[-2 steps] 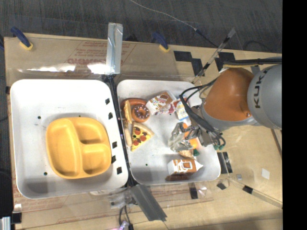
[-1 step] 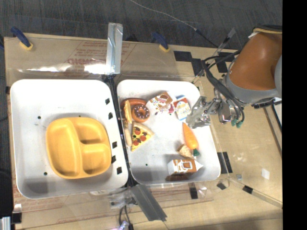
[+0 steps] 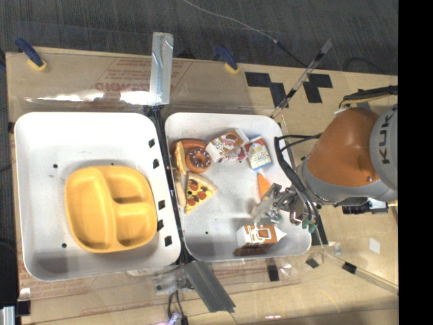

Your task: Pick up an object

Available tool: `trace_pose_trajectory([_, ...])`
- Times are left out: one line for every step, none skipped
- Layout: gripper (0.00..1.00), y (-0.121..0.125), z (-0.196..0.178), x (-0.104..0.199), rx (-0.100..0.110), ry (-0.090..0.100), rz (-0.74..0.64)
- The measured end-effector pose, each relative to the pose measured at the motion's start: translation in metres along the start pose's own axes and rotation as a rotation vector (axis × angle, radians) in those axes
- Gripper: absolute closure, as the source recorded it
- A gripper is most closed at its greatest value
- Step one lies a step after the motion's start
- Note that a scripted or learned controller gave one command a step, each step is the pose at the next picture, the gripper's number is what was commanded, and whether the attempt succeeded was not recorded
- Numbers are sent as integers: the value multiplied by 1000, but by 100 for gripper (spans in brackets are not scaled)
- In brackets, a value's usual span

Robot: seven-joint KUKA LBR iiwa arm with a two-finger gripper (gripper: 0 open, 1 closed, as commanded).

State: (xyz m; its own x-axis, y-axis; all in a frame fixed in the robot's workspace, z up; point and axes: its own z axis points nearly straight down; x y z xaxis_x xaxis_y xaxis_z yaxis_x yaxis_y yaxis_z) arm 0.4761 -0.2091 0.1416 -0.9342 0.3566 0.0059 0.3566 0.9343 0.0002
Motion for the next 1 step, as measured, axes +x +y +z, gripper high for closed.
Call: trace_pose_trajectory([100,23,47,-63,-1,-11,278])
